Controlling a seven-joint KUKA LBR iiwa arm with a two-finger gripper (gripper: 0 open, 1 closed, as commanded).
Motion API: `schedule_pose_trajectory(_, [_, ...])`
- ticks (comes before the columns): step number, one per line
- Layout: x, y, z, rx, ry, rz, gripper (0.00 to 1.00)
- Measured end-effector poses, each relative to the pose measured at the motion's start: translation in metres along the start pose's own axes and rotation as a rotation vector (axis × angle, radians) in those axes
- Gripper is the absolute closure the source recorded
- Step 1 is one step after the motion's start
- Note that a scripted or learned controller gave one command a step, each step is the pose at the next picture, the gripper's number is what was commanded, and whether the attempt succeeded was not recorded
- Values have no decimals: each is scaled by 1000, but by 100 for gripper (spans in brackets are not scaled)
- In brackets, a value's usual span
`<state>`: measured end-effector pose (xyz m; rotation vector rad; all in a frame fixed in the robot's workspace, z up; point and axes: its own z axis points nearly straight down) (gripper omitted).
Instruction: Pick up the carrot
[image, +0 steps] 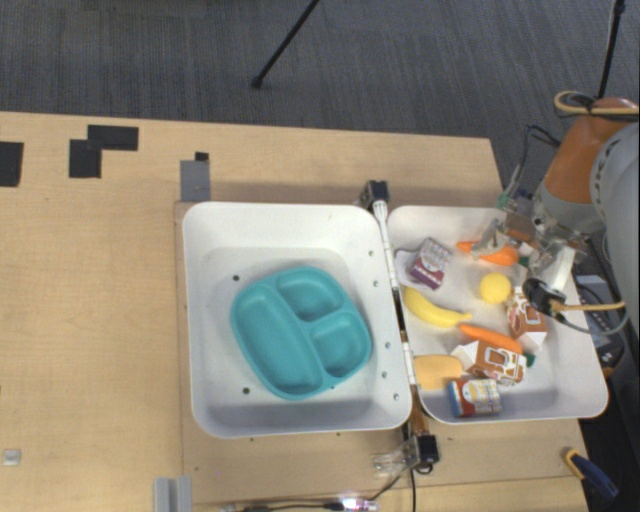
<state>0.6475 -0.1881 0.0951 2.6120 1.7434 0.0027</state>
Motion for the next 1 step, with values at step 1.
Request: schedule_pose_trajectory(1, [1,1,-11,-2,0,-4,100])
